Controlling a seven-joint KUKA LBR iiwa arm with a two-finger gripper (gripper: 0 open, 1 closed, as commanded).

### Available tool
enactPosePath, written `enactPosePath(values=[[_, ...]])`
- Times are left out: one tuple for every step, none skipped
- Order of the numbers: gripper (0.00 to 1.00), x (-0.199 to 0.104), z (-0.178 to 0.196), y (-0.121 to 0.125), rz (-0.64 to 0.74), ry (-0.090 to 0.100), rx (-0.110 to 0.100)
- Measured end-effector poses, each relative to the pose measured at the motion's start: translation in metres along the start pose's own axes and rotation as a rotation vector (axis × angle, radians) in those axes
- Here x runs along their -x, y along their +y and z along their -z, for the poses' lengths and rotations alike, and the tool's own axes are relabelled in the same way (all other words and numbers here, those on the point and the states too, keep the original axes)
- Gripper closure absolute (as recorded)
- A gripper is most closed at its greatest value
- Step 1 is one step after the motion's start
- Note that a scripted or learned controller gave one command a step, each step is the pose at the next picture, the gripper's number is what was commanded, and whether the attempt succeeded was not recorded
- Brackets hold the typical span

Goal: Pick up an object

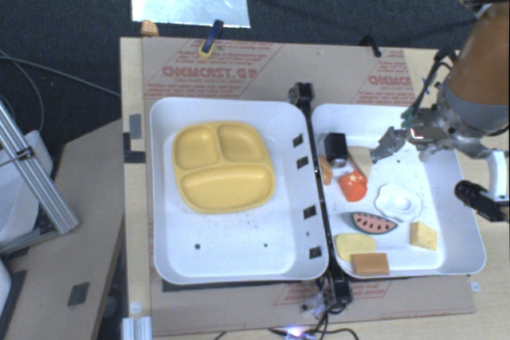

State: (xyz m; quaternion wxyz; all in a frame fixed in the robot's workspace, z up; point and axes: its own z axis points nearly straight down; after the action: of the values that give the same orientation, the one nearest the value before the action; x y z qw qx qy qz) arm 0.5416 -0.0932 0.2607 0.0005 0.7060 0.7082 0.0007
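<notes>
Above the right bin (470, 247), the gripper (388, 146) hovers with nothing visibly held, its opening impossible to judge; a clean pick would mean descending squarely over one toy, perhaps the orange pepper (353, 185) just below-left.

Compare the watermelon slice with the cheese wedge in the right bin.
The watermelon slice is red with a dark rind and dark seeds; the cheese wedge is plain pale yellow. The slice is a curved half-moon, the wedge blocky. The slice lies near the bin's middle, the wedge nearer its right wall. Both are small toy foods lying loose in the right bin.
</notes>
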Motion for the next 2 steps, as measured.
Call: enactPosePath(values=[[0.0, -0.11, 0.015, -0.032, 0.013, 0.005, -0.001], [0.0, -0.182, 0.086, -0.054, 0.011, 0.004, 0.008]])
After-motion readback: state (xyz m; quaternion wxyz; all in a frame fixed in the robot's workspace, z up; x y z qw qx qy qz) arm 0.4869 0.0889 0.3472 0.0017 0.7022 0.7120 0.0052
